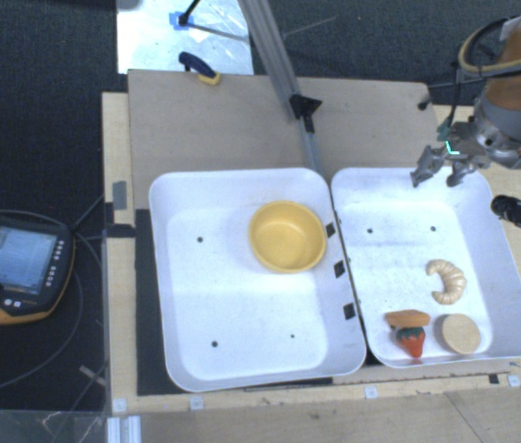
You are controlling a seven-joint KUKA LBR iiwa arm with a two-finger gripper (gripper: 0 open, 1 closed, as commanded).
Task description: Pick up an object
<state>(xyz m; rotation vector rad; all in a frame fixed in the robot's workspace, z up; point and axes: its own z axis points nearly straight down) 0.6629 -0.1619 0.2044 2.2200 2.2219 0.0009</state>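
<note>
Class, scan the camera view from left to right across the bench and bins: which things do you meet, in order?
Handheld control pendant → yellow bowl in the left bin → red and orange toy food → croissant, in the right bin.

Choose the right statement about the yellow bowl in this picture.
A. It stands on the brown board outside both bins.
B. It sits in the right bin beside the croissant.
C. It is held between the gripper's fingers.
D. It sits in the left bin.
D. The yellow bowl rests on the floor of the left bin, while the croissant lies in the right bin and the gripper is at that bin's far edge.
</note>
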